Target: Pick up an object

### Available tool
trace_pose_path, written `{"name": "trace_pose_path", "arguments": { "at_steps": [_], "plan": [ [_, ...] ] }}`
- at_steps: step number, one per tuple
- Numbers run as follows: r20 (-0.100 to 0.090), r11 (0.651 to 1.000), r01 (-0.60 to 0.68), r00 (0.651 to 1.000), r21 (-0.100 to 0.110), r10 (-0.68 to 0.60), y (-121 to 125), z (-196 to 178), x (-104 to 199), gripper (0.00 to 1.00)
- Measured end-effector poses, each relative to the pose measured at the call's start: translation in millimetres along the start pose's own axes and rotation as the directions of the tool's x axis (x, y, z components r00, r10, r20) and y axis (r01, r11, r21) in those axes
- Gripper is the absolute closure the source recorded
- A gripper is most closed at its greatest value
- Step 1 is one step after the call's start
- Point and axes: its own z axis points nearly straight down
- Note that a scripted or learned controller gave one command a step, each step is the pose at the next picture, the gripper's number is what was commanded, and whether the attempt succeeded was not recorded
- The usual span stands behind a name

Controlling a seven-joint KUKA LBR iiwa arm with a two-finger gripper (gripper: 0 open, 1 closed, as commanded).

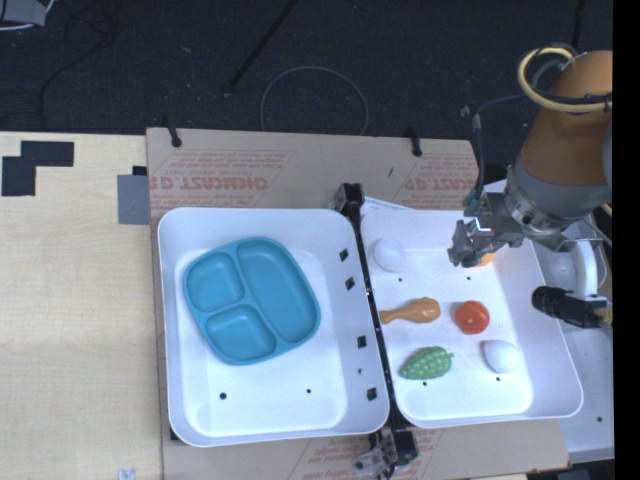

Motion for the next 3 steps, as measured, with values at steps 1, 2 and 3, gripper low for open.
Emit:
{"name": "trace_pose_path", "arguments": {
  "at_steps": [1,2,3],
  "plan": [
    [-0.002,1.0,0.003,1.0,0.004,-0.003,-2.7,-1.7,53.0,1.0],
    [-0.002,1.0,0.003,1.0,0.005,-0.003,-6.7,-1.1,102.7,1.0],
    [-0.001,1.0,0.003,1.0,0.007,-0.003,-12.9,23.1,155.6,1.0]
  ]
}}
